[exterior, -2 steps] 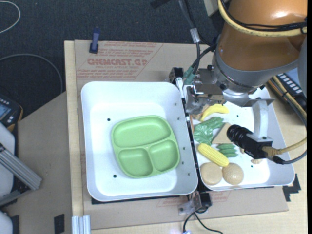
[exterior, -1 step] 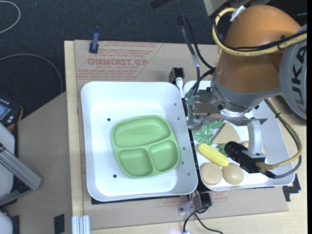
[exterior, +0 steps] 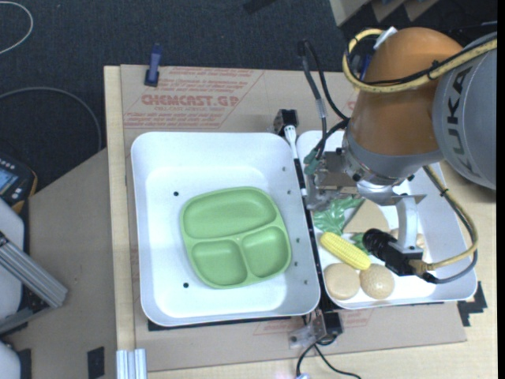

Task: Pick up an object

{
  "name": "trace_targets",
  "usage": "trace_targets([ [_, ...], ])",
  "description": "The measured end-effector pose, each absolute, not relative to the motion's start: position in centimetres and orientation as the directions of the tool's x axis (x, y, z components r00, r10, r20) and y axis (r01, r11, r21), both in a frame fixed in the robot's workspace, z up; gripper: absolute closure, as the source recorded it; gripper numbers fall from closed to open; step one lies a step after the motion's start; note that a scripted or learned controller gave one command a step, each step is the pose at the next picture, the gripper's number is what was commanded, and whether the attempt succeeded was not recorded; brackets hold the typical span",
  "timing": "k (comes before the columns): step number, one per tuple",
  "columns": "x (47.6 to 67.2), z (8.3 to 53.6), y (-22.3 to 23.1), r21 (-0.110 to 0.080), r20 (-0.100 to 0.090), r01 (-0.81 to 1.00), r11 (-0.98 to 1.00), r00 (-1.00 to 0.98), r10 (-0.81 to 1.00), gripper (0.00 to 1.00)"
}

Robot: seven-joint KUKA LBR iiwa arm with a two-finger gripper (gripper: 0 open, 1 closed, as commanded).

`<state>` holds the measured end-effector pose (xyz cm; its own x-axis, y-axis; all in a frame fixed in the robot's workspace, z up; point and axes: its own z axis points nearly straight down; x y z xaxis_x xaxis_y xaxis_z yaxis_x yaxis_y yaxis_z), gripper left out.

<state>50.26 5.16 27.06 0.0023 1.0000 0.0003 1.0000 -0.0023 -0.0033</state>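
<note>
My gripper (exterior: 328, 186) reaches down into the right bin (exterior: 450, 212) near its left wall, under the orange band of the arm. Right below it lies a green leafy toy (exterior: 338, 212), partly covered by the gripper; whether they touch I cannot tell. A yellow corn cob (exterior: 345, 250) lies just in front of the leafy toy. Two round beige pieces (exterior: 342, 281) (exterior: 377, 283) sit side by side at the bin's front edge. The arm hides most of the back of this bin.
The left bin (exterior: 158, 180) holds a green divided plate (exterior: 234, 235) in its middle. A thin wall between the two bins runs just left of the gripper. Cables hang over the back of the right bin.
</note>
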Motion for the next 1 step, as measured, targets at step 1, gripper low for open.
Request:
trace_targets([
  [1,51.48,32.74,3.65,0.002,-0.001,1.0,-0.001,0.001,1.0,1.0],
])
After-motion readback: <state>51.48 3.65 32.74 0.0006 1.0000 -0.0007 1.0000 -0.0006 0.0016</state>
